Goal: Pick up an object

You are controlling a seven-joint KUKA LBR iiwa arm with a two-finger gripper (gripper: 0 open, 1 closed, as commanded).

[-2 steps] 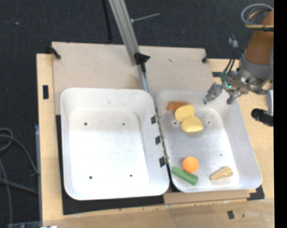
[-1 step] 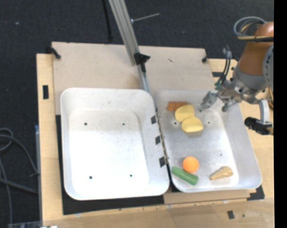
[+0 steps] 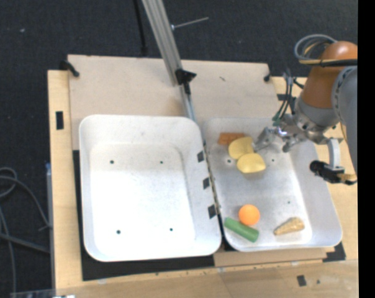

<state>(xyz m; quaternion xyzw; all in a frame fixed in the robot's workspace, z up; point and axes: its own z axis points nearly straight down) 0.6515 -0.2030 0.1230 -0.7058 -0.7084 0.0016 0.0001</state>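
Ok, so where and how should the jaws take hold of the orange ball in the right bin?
Probably across the orange ball's middle, coming straight down. It is round, so any width works, but the green piece lies close at its lower left; set the jaws along the other diagonal.

Bench layout: two bins side by side, items in the right bin.

We record the left bin (image 3: 144, 188) and the right bin (image 3: 311, 219) touching along their inner walls on the bench (image 3: 225, 95). In the right bin, toward its far end, we find a flat piece (image 3: 230, 138) nearest the back wall, a round slice (image 3: 240, 148) just in front of it, and a rounded item (image 3: 251, 163) touching that slice's near side. The gripper (image 3: 275, 138) sits just right of these. At the near end lie a ball (image 3: 249, 215), a stick (image 3: 241, 230) just before it, and a wedge (image 3: 289, 226) to their right.
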